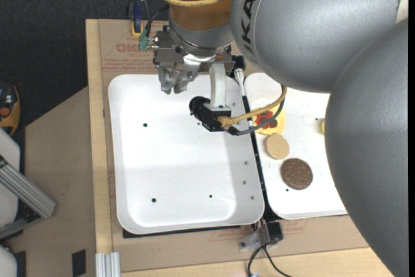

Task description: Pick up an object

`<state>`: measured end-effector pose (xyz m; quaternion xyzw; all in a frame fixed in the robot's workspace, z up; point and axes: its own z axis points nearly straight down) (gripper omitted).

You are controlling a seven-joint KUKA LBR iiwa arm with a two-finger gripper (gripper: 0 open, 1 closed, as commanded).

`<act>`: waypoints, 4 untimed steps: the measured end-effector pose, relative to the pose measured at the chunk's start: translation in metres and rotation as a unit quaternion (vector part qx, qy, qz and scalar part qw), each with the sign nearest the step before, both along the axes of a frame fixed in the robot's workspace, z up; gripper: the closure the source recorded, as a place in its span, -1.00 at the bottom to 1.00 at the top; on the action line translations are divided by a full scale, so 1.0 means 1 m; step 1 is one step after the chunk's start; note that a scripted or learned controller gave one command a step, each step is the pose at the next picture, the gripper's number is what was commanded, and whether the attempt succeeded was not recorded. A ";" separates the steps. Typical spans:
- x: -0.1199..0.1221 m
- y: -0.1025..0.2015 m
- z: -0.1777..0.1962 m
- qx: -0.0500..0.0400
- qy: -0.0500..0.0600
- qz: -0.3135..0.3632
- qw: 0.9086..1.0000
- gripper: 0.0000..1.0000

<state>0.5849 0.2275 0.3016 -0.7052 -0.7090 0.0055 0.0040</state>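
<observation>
My gripper (175,82) hangs from the grey and orange arm over the far edge of the left white bin (175,204), near its back left part. Nothing shows beneath it but bare bin floor. In the right bin (305,207) lie a tan round disc (277,146), a brown speckled disc (297,174), a small red and orange piece (266,119) and a white round object (262,84). These lie to the right of the gripper, across the wall between the bins. The arm hides much of the right bin.
A black looped cable (209,115) and a white bracket (219,89) hang off the wrist over the left bin's right side. A small yellow item (321,127) peeks out beside the arm. The cardboard bench (97,139) rims the bins.
</observation>
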 end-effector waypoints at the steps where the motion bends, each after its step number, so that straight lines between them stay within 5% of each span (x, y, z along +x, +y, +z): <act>1: -0.020 -0.003 0.052 0.002 -0.009 -0.002 1.000 1.00; 2: -0.042 -0.004 -0.034 -0.001 -0.001 -0.003 1.000 1.00; 3: -0.093 -0.033 0.060 0.003 -0.011 -0.003 1.000 1.00; 4: -0.077 -0.002 -0.034 -0.001 -0.002 -0.001 1.000 1.00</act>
